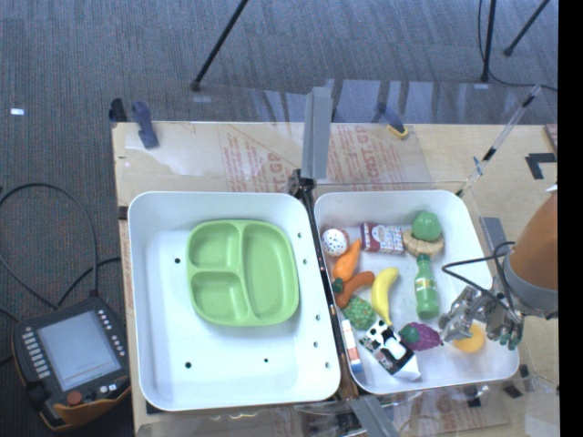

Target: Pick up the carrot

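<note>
The gripper hung low over the right bin at its right side, and whether its fingers were spread or pressed together could not be told from above. Directly under it, partly covered, lay a yellow-orange fruit, with no clear sign that the fingers gripped it. Just to the left of the jaws sat a bunch of purple grapes, and beside that a black-and-white carton lying tilted. A little up and left of the jaws stood a green bottle, then a banana further left. Beyond the banana, well apart from the jaws, was the carrot, lying slantwise near the bin's left wall with its green top pointing down-left; a second orange piece lay just above it. A white ball and a red-labelled box lay further up. Farthest left, in the other bin, sat a green divided plate.
</note>
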Motion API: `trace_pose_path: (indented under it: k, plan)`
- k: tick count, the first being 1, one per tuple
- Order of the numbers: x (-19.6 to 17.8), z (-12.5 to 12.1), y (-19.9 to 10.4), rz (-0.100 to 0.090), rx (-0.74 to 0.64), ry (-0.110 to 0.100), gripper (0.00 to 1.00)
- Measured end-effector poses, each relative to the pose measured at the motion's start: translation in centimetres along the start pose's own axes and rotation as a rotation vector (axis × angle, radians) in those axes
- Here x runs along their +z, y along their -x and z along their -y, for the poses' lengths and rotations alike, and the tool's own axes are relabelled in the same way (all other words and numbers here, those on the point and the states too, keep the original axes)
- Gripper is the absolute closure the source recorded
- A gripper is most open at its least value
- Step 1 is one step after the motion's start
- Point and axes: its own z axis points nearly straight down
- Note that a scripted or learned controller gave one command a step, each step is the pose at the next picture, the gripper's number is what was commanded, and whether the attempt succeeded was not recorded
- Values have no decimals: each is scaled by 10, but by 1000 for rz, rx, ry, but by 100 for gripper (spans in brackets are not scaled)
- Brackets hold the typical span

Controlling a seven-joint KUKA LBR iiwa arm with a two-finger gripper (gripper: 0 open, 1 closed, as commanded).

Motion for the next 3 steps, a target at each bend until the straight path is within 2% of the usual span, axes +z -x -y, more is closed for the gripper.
trace_pose_path:
  k: [1,2,3]
  plan:
    - [-104,-87,-47,-2,171,2,100]
    - [-304,-100,-53,0,542,-2,100]
    - [-310,-176,-94,-7,626,-7,100]
